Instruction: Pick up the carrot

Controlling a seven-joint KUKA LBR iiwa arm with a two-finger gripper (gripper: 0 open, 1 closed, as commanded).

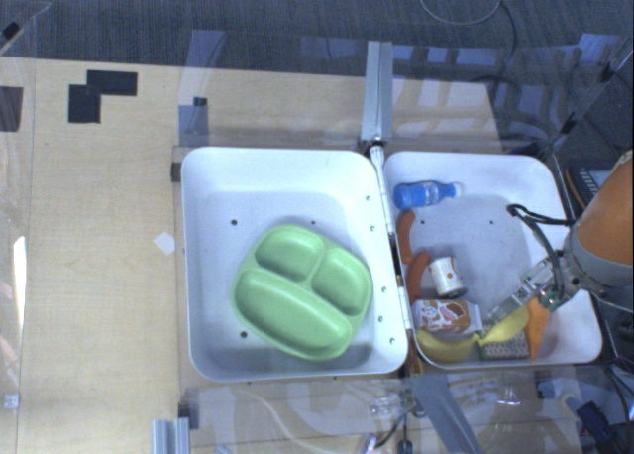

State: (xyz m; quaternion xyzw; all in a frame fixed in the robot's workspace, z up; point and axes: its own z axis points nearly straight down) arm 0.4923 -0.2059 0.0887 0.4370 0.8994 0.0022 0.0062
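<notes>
The carrot (538, 329) is a short orange piece lying near the front right corner of the right bin (495, 172). It rests against a yellow banana (464, 345) and a small sponge (503, 347). My gripper (528, 293) comes in from the right and hangs low, just above and slightly left of the carrot's upper end. The wrist covers part of the carrot's top. Nothing can be made out between the gripper and the carrot at this angle.
The right bin also holds a blue bottle (426, 193), two reddish sausages (406, 237), a small can (445, 276) and a snack packet (442, 315). A green divided plate (302, 290) lies in the left bin (213, 244). A black cable (535, 219) loops over the right bin.
</notes>
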